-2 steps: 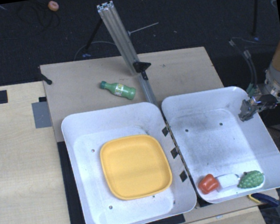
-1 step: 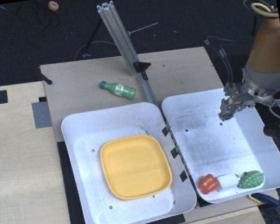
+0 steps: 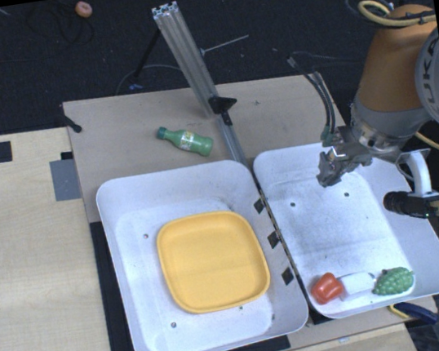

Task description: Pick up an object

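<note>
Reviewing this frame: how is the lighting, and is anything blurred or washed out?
Camera view: lighting is even and soft, shadows faint; the white bins run bright but keep their speckled texture; the yellow plate and green bottle are fairly sharp; the gripper looks slightly soft; the floor beyond the bench falls nearly black.

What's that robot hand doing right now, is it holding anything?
Hand: hanging over the back of the right bin, nothing visible between its tips; open or closed cannot be told from this view.
</note>
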